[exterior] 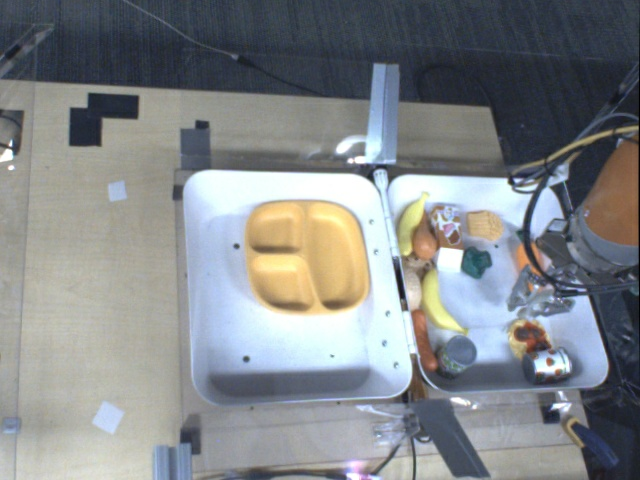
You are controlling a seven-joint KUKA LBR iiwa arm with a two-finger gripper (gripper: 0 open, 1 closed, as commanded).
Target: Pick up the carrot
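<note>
The carrot (424, 337) lies along the right bin's (590, 373) left wall, long axis running near to far, touching a banana (438, 303) and beside a grey can (458, 354). Across the bin, the gripper (535, 298) hangs over its right side, fingers apparently spread, holding nothing. A yellow tray (303, 255) sits in the left bin (215, 298). No writing is legible.

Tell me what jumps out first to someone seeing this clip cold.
The yellow plate, split into compartments, sits alone in the left bin. The right bin is crowded: two bananas by its left wall, a can at the near right corner. The arm leans in from the right, its hand low over that bin's right side, next to an orange carrot.
</note>
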